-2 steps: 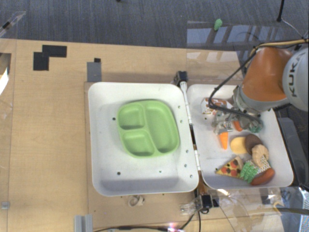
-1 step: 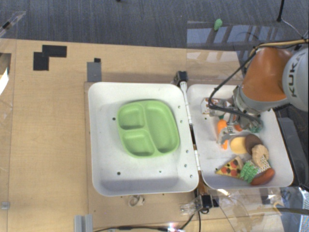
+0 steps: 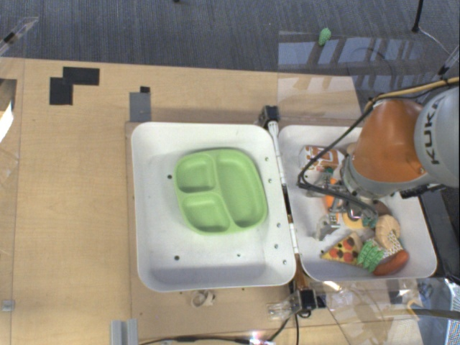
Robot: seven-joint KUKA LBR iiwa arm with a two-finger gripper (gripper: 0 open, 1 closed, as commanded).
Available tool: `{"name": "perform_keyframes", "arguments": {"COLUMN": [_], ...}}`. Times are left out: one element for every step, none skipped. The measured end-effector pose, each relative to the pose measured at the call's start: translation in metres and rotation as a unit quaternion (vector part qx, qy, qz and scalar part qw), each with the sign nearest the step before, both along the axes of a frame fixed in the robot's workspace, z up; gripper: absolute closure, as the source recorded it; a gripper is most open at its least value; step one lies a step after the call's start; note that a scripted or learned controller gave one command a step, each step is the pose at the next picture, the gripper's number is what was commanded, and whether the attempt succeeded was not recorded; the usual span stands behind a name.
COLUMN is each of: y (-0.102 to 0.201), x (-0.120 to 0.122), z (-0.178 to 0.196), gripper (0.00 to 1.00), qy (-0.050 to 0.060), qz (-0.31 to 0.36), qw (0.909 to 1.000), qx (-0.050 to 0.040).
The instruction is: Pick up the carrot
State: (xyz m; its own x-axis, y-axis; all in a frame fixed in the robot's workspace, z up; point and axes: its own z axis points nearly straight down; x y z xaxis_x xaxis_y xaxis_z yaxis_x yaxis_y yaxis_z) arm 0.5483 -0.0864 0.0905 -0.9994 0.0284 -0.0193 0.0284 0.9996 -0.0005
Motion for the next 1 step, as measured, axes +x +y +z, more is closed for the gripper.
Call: {"name": "perform_keyframes", "arguments": {"y": [0.0013], "x": [0.0039], "z": [0.0132], "gripper": [1.00], "qy": [-0.005], "qz": [0.003], "qw": [1.0000], "qx": [-0.0003]}}
